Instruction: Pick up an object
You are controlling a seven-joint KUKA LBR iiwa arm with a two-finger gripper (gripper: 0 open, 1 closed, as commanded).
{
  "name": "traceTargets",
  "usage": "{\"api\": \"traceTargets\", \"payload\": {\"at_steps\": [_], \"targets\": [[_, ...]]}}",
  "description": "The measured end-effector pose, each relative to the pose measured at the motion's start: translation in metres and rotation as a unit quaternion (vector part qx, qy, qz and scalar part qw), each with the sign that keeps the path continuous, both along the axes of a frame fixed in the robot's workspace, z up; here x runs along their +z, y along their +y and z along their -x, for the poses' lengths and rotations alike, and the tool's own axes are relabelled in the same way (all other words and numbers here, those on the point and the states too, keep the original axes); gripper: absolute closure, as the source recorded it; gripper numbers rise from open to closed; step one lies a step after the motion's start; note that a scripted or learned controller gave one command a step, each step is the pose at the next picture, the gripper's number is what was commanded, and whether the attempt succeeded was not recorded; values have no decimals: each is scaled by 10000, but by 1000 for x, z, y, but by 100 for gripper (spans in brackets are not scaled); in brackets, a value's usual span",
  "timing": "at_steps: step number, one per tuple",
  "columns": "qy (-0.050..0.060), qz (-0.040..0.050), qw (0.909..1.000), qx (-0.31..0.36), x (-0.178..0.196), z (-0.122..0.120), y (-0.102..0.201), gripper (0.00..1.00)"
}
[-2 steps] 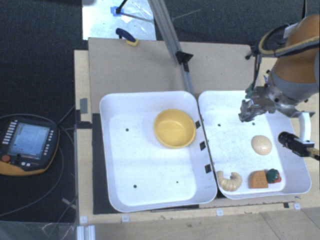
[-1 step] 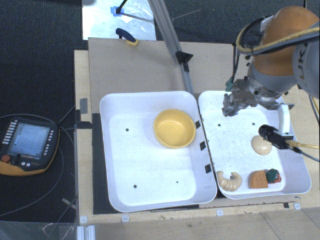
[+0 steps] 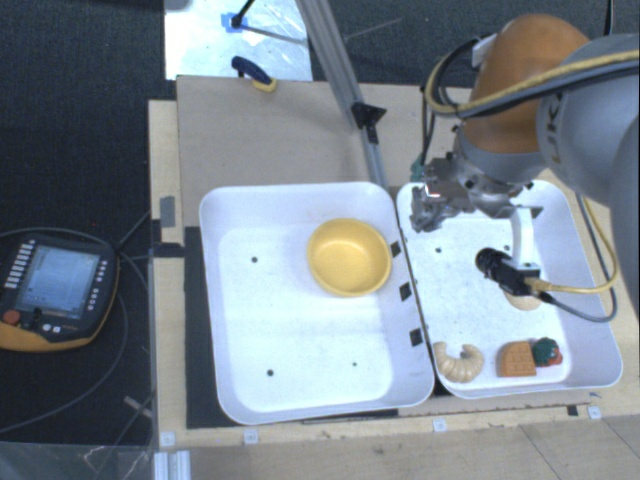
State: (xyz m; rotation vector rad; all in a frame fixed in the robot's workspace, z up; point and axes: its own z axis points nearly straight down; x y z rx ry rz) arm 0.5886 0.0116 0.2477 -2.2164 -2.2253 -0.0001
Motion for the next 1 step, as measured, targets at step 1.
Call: {"api": "traceTargets", "payload": {"at_steps": [1], "targets": [[-7,-2,10000,2,-1,-6,50,100]]}}
